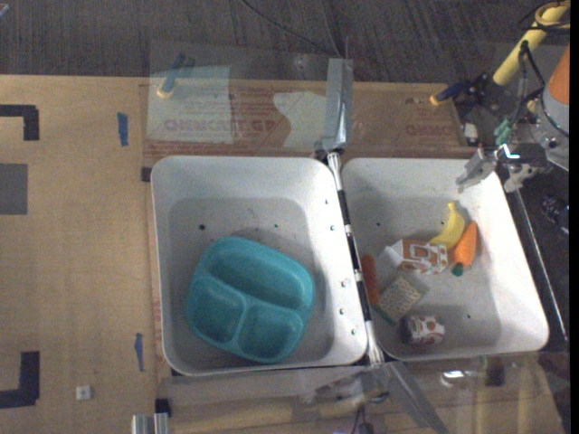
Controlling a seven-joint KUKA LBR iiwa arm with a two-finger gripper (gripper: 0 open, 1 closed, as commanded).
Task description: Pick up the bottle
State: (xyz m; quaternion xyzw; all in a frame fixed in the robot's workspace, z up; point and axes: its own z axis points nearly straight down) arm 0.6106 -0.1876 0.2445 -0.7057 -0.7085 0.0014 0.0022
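Bench's right bin [520,269]: open far-left corner.

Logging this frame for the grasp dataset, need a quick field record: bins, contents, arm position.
left bin: teal tray
right bin: banana, carrot, carton, flat packet, small can, orange stick along left wall
bottle: cannot tell which item it is
gripper: over right bin's top right corner, apart from the items
jaws: state unclear
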